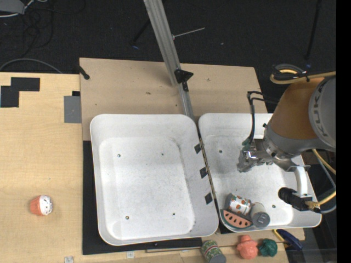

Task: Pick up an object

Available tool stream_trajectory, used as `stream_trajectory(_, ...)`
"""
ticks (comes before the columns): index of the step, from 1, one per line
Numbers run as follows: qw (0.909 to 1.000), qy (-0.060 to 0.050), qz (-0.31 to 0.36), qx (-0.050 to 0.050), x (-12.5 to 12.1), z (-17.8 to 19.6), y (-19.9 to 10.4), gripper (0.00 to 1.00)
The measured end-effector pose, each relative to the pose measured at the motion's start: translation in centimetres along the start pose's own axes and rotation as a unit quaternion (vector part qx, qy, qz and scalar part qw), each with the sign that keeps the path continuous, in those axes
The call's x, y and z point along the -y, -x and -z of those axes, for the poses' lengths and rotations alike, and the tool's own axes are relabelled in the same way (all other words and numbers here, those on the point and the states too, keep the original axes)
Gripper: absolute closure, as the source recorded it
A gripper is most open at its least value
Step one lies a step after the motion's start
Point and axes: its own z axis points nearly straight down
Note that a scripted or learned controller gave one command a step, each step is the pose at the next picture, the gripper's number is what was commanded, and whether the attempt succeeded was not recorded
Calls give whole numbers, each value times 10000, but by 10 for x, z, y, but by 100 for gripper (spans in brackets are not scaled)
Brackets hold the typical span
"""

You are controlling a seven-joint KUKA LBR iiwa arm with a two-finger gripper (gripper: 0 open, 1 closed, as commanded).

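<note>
My gripper (248,160) hangs over the middle of the right bin (222,130), above bare white floor, with the arm coming in from the right. In the bin's near corner lie a small red and white can (239,205), a watermelon slice toy (236,220) and a grey round lid-like piece (261,219). These three lie close together, well below the gripper in the view and apart from it. Nothing shows between the gripper's tips.
The left bin (109,130) sits beside the right one. Past the near edge of the right bin lie a green can (210,250), a pink toy (247,246) and a dark green toy (268,247). A red and white ball (41,205) rests on the wooden bench at far left.
</note>
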Motion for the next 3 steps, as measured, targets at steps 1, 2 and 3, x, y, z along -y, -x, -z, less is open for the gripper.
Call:
stream_trajectory(1, 10000, 11, 47, 1, -1, 53, 1, 100)
stream_trajectory(2, 10000, -6, 65, -8, -19, 66, -43, 100)
stream_trajectory(3, 10000, -14, 69, -9, -31, 63, -90, 100)
